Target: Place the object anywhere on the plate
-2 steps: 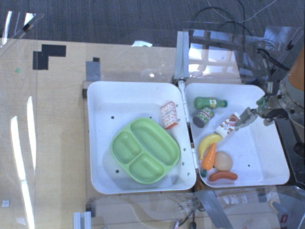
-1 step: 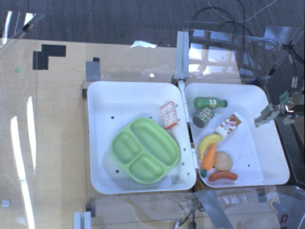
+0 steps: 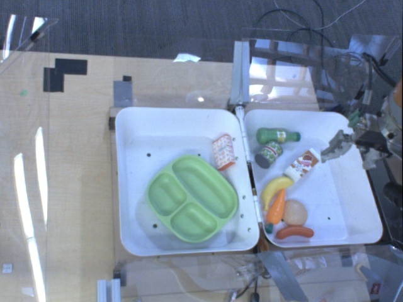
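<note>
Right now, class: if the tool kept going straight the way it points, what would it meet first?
Probably the white and red tube: the tool points leftward at its near end, though its height above the right bin is unclear.

A single fixed camera looks down on the bench (image 3: 63, 187) from above at a slant, far enough back to take in both white bins whole: the left bin (image 3: 129, 168) near the centre, the right bin (image 3: 352, 219) toward the right edge. The far side shows dark floor (image 3: 126, 11). The arm (image 3: 387, 128) enters from the right, seemingly cut off there.
</note>
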Robot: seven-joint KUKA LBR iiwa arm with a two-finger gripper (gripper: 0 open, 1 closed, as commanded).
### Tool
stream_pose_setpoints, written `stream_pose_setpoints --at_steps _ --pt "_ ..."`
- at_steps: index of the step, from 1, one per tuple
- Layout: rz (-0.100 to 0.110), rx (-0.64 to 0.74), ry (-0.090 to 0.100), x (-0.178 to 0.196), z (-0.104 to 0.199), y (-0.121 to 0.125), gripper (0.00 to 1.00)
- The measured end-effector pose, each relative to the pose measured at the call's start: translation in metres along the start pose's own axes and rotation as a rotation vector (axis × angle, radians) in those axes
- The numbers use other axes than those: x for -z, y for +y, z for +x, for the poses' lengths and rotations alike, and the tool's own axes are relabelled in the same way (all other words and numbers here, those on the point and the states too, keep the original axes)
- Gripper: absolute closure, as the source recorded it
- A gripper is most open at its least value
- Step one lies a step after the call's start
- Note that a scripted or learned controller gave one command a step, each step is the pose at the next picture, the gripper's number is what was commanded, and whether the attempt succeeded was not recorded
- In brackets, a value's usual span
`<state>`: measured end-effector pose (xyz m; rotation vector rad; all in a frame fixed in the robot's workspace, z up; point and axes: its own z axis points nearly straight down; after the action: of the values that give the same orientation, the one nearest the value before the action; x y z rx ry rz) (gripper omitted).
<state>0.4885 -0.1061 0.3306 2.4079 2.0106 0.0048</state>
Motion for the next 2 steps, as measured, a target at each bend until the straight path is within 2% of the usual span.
stream_pose_setpoints --at_steps 1,2 --pt "-0.003 0.146 -0.001 0.107 -0.067 0.012 0.00" --pt "-0.002 0.303 -0.001 0.059 -0.075 0.018 0.00"
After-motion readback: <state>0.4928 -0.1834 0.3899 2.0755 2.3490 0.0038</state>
